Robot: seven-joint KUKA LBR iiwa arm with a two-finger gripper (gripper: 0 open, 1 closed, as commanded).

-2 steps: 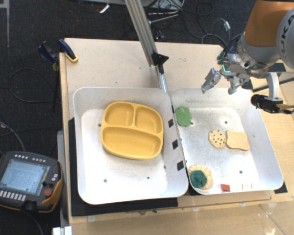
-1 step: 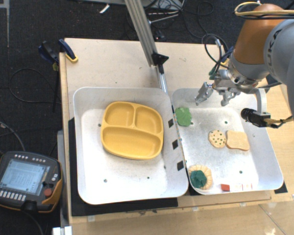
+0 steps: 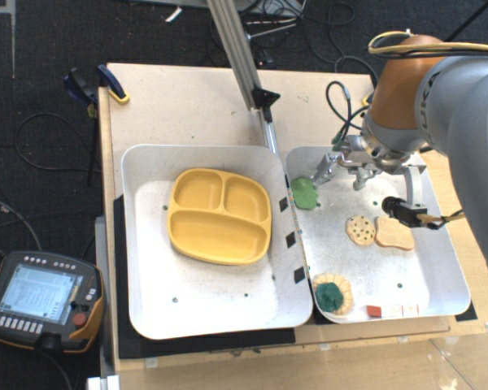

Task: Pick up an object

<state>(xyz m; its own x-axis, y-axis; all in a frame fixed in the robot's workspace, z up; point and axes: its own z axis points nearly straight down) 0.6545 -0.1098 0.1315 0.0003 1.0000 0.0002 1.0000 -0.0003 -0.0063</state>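
Pincer (image 3: 329, 169): mine, finger spread hard to tell, holding nothing I can see.
Green object (image 3: 304, 193): just below-left of it.
Cookie (image 3: 360, 231): farther below.

No text, label, brand or number is showing legibly here. The teach pendant (image 3: 41, 299) is displaying a lit screen, but its contents and the key markings beneath are appearing too small and blurred to read.

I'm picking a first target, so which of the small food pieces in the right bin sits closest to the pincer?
The green piece by the right bin's left wall, just beside the pincer. The cookie, toast slice and green-topped piece lie farther toward the bin's front.
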